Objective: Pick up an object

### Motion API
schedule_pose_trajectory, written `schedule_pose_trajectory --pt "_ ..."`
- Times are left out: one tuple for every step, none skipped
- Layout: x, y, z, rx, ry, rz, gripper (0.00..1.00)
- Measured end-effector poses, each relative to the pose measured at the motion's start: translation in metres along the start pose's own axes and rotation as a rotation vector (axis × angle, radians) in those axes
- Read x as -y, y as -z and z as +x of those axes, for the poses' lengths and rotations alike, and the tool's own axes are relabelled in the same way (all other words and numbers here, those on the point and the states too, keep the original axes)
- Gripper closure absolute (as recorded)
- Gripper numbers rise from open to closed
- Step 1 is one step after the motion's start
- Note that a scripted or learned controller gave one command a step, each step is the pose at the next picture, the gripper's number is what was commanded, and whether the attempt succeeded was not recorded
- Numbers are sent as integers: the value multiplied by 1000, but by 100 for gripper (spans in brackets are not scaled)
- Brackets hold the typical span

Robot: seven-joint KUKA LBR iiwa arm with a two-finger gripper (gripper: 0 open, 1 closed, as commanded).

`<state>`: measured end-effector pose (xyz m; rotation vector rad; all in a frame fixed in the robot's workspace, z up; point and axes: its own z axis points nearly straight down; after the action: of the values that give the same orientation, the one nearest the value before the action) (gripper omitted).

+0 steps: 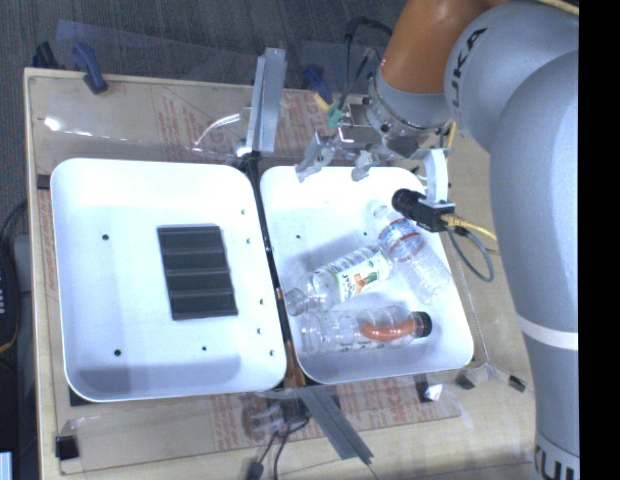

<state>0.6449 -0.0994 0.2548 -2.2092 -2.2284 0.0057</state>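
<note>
Three clear bottles lie heaped in the right bin, toward its near side, and a dark ridged slab lies in the left bin. The claw hangs over the right bin's far rim, fingers spread, nothing between them. The bottles lie nearer the camera than it; the labelled one's long axis runs slantwise across the bin. Clear plastic blurs where one bottle ends.

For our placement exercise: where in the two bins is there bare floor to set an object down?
Left bin: bare floor all around the dark ribbed pad. Right bin: a free patch at its far left, below the hand. Its near right half is crowded with clear bottles.
</note>
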Motion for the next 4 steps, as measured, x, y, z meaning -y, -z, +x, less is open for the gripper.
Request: schedule_pose_trajectory --pt "63 -56 -18 0 182 -2 0" --pt "69 -124 -80 0 242 -2 0" --pt "128 -162 -108 0 363 -5 0" --pt "137 -121 -110 2 370 -9 0"
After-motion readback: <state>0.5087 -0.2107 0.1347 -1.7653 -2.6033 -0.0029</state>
